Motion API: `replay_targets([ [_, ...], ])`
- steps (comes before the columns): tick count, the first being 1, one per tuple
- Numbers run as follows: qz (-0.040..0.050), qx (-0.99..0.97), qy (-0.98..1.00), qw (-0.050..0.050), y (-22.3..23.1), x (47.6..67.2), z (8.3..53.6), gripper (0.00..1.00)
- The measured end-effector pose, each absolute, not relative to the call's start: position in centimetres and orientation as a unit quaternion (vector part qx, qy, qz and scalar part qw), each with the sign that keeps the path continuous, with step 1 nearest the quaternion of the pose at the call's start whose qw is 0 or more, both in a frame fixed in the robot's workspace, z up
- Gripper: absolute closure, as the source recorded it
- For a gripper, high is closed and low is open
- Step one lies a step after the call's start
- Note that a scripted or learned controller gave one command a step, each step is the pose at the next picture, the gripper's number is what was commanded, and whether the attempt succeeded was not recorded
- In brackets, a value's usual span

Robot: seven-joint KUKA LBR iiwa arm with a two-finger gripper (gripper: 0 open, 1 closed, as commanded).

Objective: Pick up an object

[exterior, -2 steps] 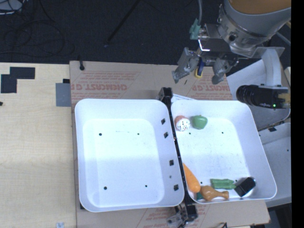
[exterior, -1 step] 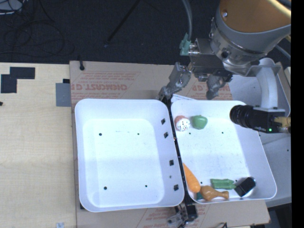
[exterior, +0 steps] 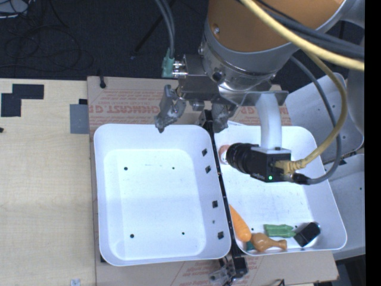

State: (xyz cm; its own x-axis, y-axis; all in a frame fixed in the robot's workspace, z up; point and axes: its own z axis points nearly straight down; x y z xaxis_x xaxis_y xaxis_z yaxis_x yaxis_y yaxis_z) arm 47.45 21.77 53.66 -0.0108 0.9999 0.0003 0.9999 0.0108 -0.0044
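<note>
Along the right bin's (exterior: 324,177) near edge lie an orange carrot (exterior: 239,222) and green piece (exterior: 278,230).

Arm (exterior: 280,16): broad orange band over a grey, rounded metal collar. Wrist block: dull grey metal, with a small green connector (exterior: 168,64) on one side. Gripper (exterior: 190,117): two grey metal fingers, scuffed. Black cylindrical unit (exterior: 253,159), possibly a camera, showed a green light. Yellow and dark grey cables (exterior: 327,139) looped alongside.

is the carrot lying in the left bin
No, the carrot lies in the right bin, near its front edge beside a green object and a black object.
</note>
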Motion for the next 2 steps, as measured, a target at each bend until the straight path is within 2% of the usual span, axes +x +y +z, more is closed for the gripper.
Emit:
replay_targets([
  [1,0.0019,-0.709,-0.705,0.000,16.4,50.8,53.7,0.00],
  [2,0.0021,-0.706,-0.708,0.001,15.1,47.5,53.8,0.00],
])
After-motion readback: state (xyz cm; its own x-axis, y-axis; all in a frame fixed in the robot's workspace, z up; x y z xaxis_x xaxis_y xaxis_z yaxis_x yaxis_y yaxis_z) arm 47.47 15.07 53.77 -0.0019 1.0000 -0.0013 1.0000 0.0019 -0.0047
